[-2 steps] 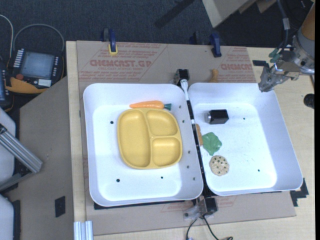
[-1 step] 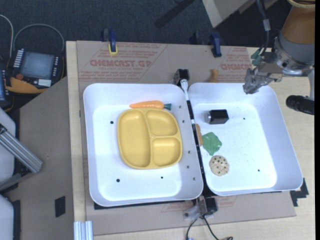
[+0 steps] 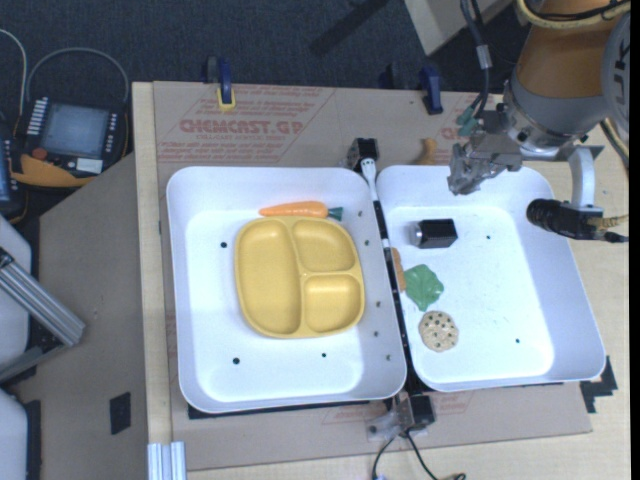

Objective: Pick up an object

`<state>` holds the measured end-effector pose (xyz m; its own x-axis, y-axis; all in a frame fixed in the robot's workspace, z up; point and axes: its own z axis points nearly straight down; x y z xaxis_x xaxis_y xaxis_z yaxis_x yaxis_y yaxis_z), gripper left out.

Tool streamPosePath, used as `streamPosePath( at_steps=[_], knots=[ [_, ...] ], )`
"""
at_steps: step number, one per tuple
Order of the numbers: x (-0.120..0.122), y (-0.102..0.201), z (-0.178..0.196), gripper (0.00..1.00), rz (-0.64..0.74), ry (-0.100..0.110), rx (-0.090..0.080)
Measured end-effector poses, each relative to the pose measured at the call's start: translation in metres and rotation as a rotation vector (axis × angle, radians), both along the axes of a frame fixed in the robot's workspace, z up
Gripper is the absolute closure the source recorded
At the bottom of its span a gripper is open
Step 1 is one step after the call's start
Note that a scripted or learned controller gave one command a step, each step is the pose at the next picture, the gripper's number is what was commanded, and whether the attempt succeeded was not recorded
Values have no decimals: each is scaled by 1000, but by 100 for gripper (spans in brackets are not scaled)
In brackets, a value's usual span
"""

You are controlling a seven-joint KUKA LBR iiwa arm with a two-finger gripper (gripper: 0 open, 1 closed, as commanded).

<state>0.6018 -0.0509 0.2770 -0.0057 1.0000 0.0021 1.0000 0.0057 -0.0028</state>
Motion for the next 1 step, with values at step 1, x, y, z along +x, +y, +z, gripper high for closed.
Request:
streamPosePath(
  at_steps=[1],
  knots=[
    [4, 42, -9, 100, -1, 1, -1]
  ],
)
